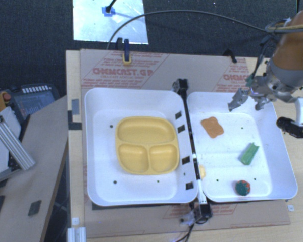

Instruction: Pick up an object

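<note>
Over the right bin's (272, 135) far rim, the claw (248, 100) hangs spread apart, gripping nothing. 3 items lie loose below, the orange piece (212, 127) nearest, likely an easy first target

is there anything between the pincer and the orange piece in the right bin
Nothing visible stands in the way. The pincer hangs over the right bin's far edge, and the orange piece lies on bare white floor nearer the divider. The green block and the round toy lie closer to the camera, off that path.
</note>
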You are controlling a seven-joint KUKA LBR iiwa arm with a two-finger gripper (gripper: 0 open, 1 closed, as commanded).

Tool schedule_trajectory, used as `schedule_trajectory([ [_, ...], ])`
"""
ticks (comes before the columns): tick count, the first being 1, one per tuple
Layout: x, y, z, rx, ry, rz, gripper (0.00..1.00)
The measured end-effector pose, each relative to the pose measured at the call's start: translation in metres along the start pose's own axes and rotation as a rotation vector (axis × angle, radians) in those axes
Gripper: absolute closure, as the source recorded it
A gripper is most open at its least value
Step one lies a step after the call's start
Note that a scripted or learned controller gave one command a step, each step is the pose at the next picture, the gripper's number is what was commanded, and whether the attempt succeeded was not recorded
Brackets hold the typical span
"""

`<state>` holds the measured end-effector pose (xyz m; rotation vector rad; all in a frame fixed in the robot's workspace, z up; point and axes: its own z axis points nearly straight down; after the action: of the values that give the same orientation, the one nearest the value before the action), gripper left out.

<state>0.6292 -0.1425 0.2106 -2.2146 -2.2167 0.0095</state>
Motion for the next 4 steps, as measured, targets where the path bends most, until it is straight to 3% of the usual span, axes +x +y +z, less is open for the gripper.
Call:
schedule_trajectory([
  [1, 0.000, 0.003, -0.007, -0.012, -0.002, -0.002, 0.00],
  [4, 0.004, -0.009, 0.127, -0.013, -0.002, 0.001, 0.00],
])
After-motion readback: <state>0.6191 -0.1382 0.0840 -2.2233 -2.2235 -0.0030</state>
